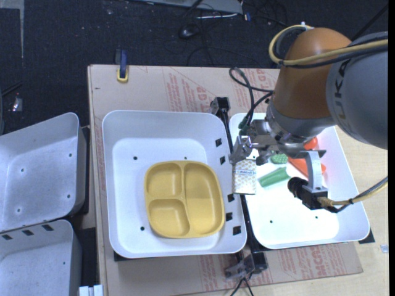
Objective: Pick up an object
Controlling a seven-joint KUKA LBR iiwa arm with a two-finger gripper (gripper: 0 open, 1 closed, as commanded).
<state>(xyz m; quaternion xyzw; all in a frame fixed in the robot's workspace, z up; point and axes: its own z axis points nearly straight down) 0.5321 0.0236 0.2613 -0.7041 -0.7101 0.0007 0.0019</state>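
The left bin has open floor along its far side and left edge; the yellow divided plate fills its middle and near right; the right bin is bare across its near half; its far half is crowded by the arm's wrist, a green piece and an orange piece; a small patterned packet hangs over the ridge between the bins.

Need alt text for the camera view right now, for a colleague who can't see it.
The grey arm's claw hangs over the divide between two white bins, with a small patterned packet just below it. The left bin holds a yellow divided plate; the right bin holds green and orange items.
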